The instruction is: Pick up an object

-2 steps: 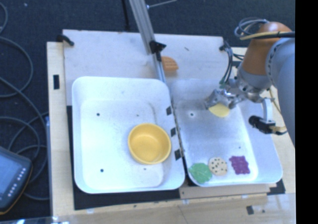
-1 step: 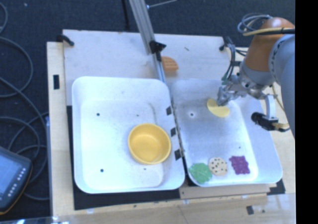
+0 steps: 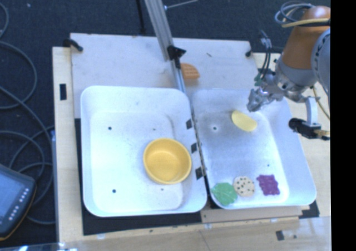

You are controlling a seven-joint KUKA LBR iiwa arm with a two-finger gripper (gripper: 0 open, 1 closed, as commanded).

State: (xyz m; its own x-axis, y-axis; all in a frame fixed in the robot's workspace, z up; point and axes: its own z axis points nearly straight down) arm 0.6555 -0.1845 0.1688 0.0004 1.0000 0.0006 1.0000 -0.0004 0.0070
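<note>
Pale yellow, flattish oval object (image 3: 244,121) lies in the right-hand shallow white bin (image 3: 289,180), toward its far side, with bare floor all around it. The grey two-finger gripper (image 3: 256,101) hangs just beside it, above and to the right, not touching; whether its tips are parted or together cannot be told from this height. A good grasp likely means centring over the oval before descending, since it sits low and could slide. Along the near wall sit a green piece (image 3: 223,193), a speckled round cookie (image 3: 243,186) and a purple piece (image 3: 268,184), well apart. The left bin (image 3: 105,111) holds a yellow bowl (image 3: 166,160). The far rim is close, limiting room there.
</note>
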